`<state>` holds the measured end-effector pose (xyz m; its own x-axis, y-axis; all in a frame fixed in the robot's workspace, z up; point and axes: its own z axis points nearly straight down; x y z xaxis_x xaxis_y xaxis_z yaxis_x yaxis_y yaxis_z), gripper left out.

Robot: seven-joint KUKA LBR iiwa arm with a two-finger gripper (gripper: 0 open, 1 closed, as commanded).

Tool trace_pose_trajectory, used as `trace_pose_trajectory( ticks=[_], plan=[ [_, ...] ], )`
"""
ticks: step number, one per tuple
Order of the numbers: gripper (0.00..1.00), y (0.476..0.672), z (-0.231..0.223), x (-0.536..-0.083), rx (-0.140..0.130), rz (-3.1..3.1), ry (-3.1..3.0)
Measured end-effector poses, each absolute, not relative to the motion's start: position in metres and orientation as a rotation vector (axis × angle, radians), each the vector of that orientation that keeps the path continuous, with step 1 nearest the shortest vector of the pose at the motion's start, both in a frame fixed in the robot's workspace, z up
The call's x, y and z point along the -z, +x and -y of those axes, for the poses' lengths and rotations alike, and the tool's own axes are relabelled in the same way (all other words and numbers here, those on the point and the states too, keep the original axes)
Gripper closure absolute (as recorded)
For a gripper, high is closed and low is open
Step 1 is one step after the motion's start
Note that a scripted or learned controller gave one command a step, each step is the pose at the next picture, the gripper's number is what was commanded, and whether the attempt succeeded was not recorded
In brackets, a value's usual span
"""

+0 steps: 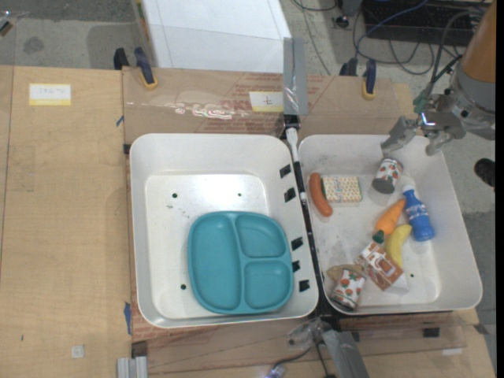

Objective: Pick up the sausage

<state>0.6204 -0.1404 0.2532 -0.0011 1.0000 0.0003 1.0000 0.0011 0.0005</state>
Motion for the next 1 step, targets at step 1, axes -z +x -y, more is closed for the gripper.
trace_pose_trajectory(
  ticks=[1],
  plan=[
    [0.0, 0.6581, 0.0615, -0.1125, 0.001, -2.145, 2.298]
  ],
)
